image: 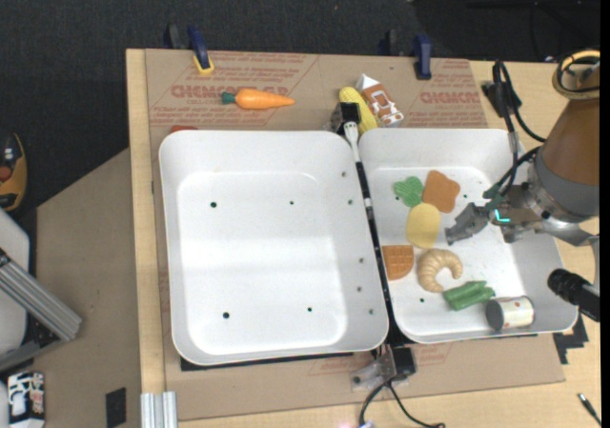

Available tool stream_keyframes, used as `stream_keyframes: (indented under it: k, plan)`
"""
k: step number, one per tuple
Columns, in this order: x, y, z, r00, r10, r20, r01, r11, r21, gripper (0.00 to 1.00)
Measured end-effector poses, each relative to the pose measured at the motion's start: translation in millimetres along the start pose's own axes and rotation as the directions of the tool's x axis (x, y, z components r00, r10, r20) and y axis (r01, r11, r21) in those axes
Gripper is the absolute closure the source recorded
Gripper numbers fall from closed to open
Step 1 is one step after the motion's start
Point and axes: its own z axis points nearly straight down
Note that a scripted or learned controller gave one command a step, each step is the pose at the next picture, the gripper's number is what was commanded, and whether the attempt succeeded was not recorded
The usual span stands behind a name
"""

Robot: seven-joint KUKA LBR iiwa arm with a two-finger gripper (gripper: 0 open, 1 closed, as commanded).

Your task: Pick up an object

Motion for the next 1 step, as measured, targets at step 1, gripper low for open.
stream_keyframes:
  k: [1]
  plan:
    - [31.7, -16.5, 125.6, 1.000, 0.000, -0.003, 0.000, 1.000, 0.004, 0.00]
